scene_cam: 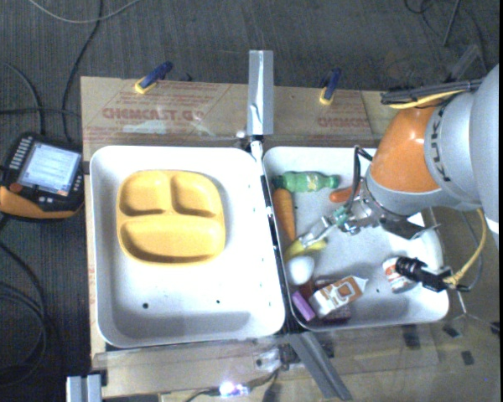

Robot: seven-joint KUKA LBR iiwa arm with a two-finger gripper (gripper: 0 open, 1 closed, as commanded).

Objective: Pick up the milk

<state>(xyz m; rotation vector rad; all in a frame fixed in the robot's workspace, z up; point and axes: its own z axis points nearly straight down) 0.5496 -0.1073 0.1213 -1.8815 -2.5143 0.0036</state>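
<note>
The milk (pixel 336 295) is a small white carton with an orange-brown label. It lies on its side near the front wall of the right bin (pixel 419 308). My gripper (pixel 339 219) hangs over the middle of that bin, above the tip of a yellow banana (pixel 308 243). It is well behind the carton and apart from it. Nothing shows in its grasp.
The right bin also holds a green bottle (pixel 306 181), a carrot (pixel 284 213), a white egg (pixel 301 269), a purple item (pixel 303 306) beside the carton, a small red piece (pixel 341 195) and a white-orange object (pixel 393 272). A yellow divided tray (pixel 173 216) lies in the left bin (pixel 117 308).
</note>
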